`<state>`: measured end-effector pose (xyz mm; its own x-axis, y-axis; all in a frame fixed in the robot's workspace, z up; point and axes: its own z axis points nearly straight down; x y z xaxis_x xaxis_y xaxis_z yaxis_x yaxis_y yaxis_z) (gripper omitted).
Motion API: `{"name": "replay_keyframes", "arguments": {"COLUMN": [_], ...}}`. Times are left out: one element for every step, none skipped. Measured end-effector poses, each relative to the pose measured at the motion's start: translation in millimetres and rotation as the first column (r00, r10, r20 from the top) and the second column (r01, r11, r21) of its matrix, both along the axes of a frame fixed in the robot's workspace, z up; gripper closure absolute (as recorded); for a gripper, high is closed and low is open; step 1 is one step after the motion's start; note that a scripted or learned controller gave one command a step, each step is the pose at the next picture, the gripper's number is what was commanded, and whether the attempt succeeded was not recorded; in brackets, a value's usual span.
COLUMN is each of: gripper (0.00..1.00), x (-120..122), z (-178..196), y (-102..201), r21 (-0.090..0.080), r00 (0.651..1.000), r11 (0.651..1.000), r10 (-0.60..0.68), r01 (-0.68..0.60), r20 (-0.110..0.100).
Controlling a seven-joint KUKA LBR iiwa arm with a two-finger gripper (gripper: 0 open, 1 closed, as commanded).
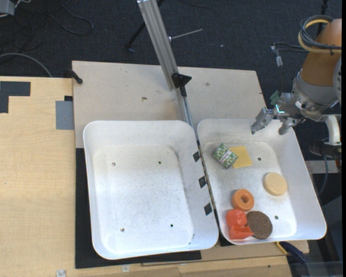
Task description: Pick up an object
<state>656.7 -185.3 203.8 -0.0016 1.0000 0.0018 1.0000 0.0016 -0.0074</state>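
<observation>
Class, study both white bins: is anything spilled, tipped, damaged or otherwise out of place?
Nothing stands out. The green packet, yellow slice, cream disc, orange ring, red block and brown disc all lie inside the right bin. The packet overlaps the slice and the brown disc touches the block, but nothing is spilled.

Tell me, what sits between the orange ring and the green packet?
Bare white bin floor, seen from the overhead camera; the yellow square lies just beside the green packet, above the orange ring.
</observation>
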Motion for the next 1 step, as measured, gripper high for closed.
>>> {"name": "replay_keyframes", "arguments": {"gripper": [0.00], "x": [1.1], "z": [3.1], "y": [0.3], "r21": [-0.002], "r00": [1.000], "r11": [1.000], "r10": [0.003], "r01": [-0.003], "r20": [0.004]}}
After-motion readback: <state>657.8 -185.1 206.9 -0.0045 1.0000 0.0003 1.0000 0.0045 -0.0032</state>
